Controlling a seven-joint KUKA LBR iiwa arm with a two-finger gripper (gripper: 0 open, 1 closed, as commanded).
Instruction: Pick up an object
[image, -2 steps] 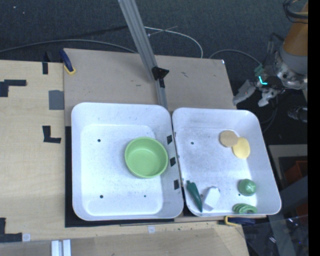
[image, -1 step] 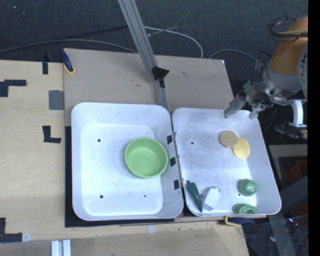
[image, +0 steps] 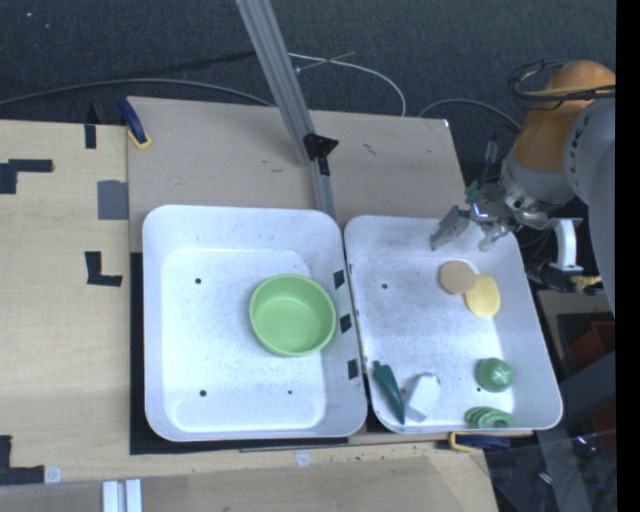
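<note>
- The gripper (image: 468, 232) hangs over the far right corner of the right bin (image: 400, 300), its two grey metal fingers spread apart with nothing between them.
- Just below the gripper, toward the near side, lie two flat rounded pieces touching each other: a tan disc (image: 457, 276) and a brighter yellow disc (image: 484, 297). Together they run slantwise, tan end nearer the gripper.
- Farther down, a glossy green ball (image: 494, 374) sits near the bin's right wall, and a green ridged piece (image: 489, 417), perhaps stacked slices, lies in the near right corner.
- Down and left of the gripper, a dark green pointed piece (image: 388, 391) lies with its long axis running from far-left to near-right, beside a small white block (image: 423, 393).
- Well to the gripper's left, in the speckled left bin (image: 180, 250), stands a smooth round light-green bowl (image: 292, 315), open side up.
</note>
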